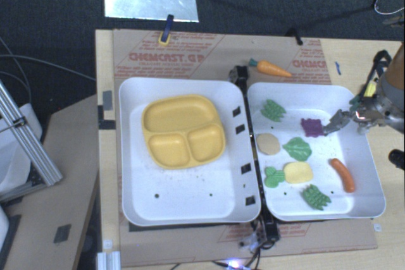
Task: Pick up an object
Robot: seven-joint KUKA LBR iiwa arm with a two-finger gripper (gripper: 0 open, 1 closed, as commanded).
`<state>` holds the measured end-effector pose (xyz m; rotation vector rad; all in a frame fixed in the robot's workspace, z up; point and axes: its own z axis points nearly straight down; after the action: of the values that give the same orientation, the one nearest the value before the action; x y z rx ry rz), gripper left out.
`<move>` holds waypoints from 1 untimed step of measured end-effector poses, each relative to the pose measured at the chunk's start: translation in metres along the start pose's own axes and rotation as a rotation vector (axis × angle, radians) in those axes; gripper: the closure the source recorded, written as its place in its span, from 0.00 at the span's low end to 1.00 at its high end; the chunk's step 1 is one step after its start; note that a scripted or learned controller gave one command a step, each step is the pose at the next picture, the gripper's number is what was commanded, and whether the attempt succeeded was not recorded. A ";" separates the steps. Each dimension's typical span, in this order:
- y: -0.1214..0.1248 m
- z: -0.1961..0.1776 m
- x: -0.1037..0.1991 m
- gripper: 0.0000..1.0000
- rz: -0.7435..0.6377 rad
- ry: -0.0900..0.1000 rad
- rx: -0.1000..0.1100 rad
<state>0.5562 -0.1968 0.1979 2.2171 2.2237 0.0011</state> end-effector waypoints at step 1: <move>0.020 0.105 -0.009 0.00 0.000 0.001 0.004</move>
<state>0.5767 -0.2060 0.0926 2.2199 2.2260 -0.0019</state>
